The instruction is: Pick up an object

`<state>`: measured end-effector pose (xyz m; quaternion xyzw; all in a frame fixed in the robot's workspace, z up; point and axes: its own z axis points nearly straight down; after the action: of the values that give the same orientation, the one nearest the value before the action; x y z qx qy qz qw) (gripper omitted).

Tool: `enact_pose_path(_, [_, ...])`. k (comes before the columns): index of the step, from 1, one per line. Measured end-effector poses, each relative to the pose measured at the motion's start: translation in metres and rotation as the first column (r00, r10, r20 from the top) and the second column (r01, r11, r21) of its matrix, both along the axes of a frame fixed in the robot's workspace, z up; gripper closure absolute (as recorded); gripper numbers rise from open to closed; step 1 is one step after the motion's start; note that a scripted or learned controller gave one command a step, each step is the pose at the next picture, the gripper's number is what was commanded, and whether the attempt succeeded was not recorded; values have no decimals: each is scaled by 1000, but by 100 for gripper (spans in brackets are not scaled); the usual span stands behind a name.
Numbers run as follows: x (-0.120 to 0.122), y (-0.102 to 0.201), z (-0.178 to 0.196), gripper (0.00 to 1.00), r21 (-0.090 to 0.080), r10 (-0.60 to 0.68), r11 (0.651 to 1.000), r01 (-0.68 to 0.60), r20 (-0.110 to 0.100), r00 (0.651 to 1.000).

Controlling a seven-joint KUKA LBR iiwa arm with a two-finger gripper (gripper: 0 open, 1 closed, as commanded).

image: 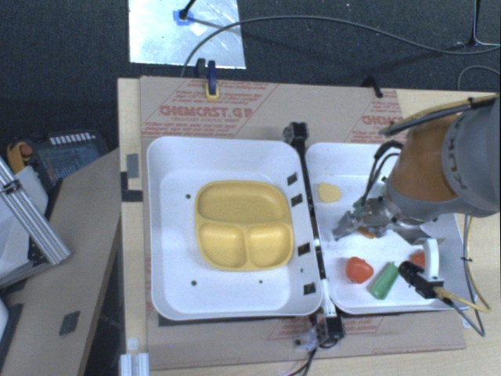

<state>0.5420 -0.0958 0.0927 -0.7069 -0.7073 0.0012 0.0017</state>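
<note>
My gripper (347, 226) hangs low over the middle of the right bin (342, 160), reaching in from the right on the grey arm with its orange band. A pale yellow round piece (329, 192) lies just up and left of it. Below the gripper a red-orange object (359, 269) rests on the bin floor, with a green block (383, 280) right beside it. A small orange thing (418, 259) peeks out further right, partly hidden by the wrist. I see nothing clearly held in the gripper.
The left bin (176, 210) holds a yellow tray (243, 224) with three compartments. A black divider strip (307, 210) runs between the two bins. Cables trail across the dark floor behind the bench.
</note>
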Motion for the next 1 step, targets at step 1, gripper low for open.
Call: enact_pose_path(1, [1,0,-7,0,0,0,1000,0,5,1000])
